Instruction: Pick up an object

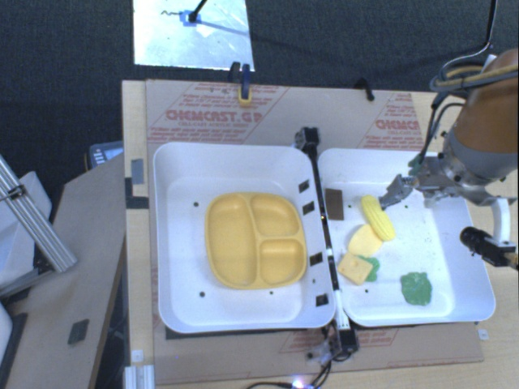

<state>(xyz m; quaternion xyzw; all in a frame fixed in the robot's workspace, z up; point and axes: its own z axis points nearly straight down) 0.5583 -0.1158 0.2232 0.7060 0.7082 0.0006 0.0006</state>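
The right bin (454,310) holds a yellow corn cob (377,217), a pale yellow wedge (362,240), a yellow block (354,269) lying against a small green piece (372,267), and a green leafy toy (416,288). My gripper (413,194) hangs over the upper right part of that bin, just right of the corn cob. It looks open, with nothing between its fingers. One fingertip (396,192) is close to the cob's upper end but apart from it.
A yellow divided plate (255,240) lies in the left bin (174,217). Black clips run along the divider (320,233) between the bins. A small brown tag (333,204) sits at the right bin's left wall. The arm's body (486,128) overhangs the right bin's far right.
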